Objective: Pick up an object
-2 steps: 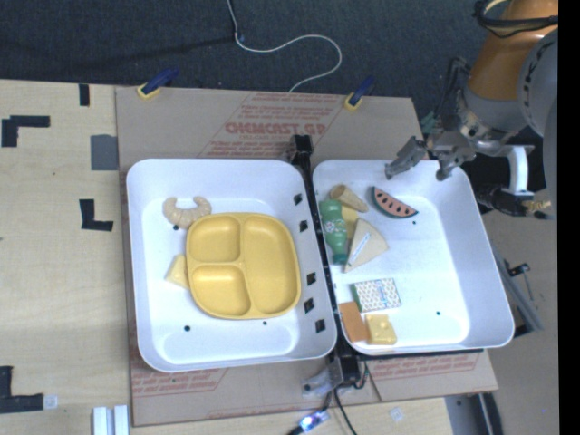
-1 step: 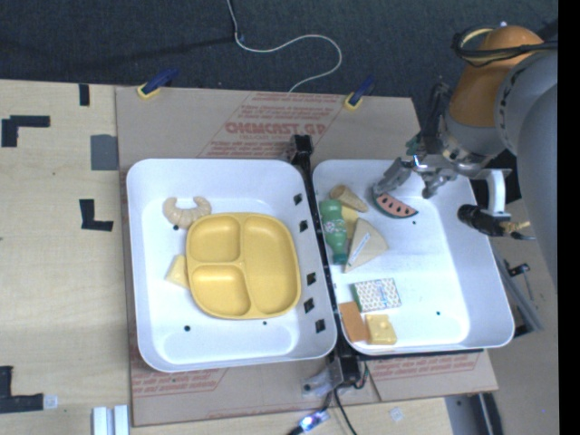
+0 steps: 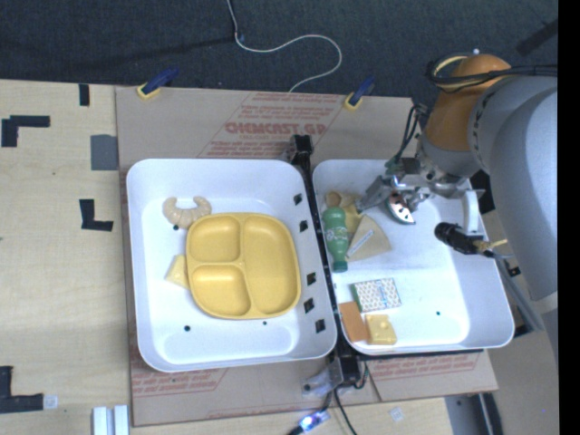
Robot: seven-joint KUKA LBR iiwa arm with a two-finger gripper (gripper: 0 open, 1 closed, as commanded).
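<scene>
Dark carpet (image 3: 109, 16) behind a wooden bench (image 3: 54, 243) — brown cardboard sheet (image 3: 263, 125) on top.

We see red print on the cardboard sheet (image 3: 263, 130) under the bins, but cannot read it.

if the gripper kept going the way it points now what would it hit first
Probably the green bottle: the gripper points toward the right bin's left side, where the bottle lies. Its height above the bin is unclear, so it might pass over.
</scene>
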